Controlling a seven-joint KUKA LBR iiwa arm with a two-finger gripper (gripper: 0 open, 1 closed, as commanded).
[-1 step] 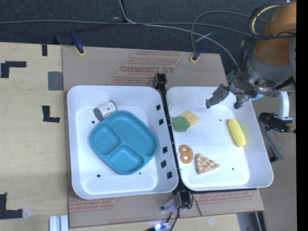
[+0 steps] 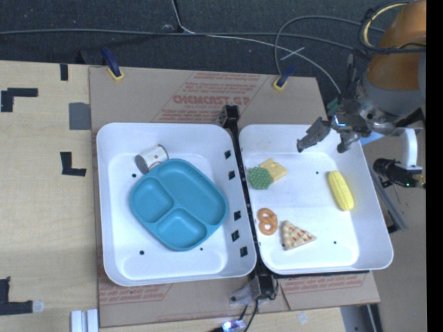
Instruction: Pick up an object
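Near edge, right bin (image 2: 370, 254): waffle wedge (image 2: 297, 236) and pretzel (image 2: 267, 220), just apart. Farther back lie a corn cob (image 2: 340, 189), a green piece (image 2: 259, 178) touching a yellow block (image 2: 274, 169). Left bin (image 2: 111, 206) holds a blue divided plate (image 2: 178, 203) and a small cup (image 2: 151, 159). Both bins rest on cardboard (image 2: 208, 99) over a wooden bench (image 2: 41, 206). Gripper (image 2: 324, 135), fingers spread and grasping nothing, hovers above the right bin's far edge, apart from the corn.

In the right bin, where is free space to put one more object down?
Free floor lies between the corn and the pretzel, and along the near rim of the right bin. It is crowded near the divider, around the broccoli and waffle.
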